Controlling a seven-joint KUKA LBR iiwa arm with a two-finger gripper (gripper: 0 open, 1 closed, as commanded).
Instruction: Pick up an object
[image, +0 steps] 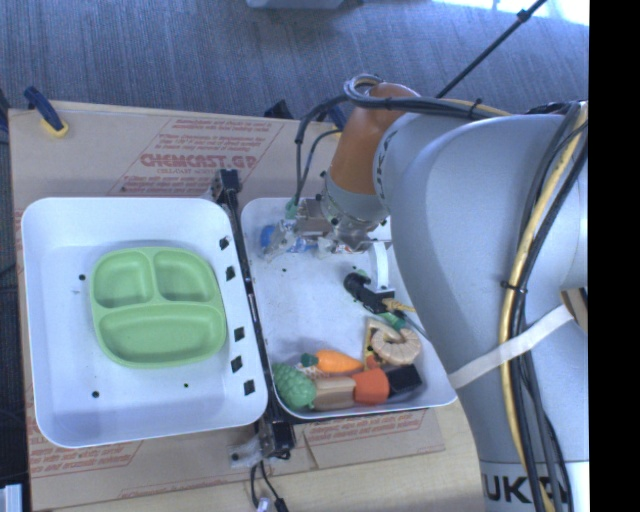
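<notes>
1. We're looking at the right bin (300, 330), where the gripper (300, 228) hangs low over the far end, under the arm's orange band (358, 135). From this angle we cannot tell whether it is open or closed, and we see nothing clearly held in it.
2. Just beside it, toward the bin's far-left corner, lies a small blue object (268, 238). It is the nearest candidate, so we take it as the target.
3. Our read on handling: it looks like a light toy piece, probably hard plastic, and a bit slick. It is too small and blurred for us to make out its shape.
4. It sits close to the bin wall, so we'd want a hold across its narrow middle, coming straight down. A slanted approach could nudge it into the corner.
5. The risk we see is a light, smooth piece skating away on the white floor before the squeeze lands.
6. The other options crowd the near end: a green knobbly ball (293, 385), a carrot (338, 360), a wooden block (335, 392), an orange-red piece (372, 386), a black block (404, 378) and a pale ring (395, 345). They touch one another, so a clean grasp there looks harder.
7. In the left bin (40, 330), only a green divided plate (157, 305), well apart from the action.
</notes>
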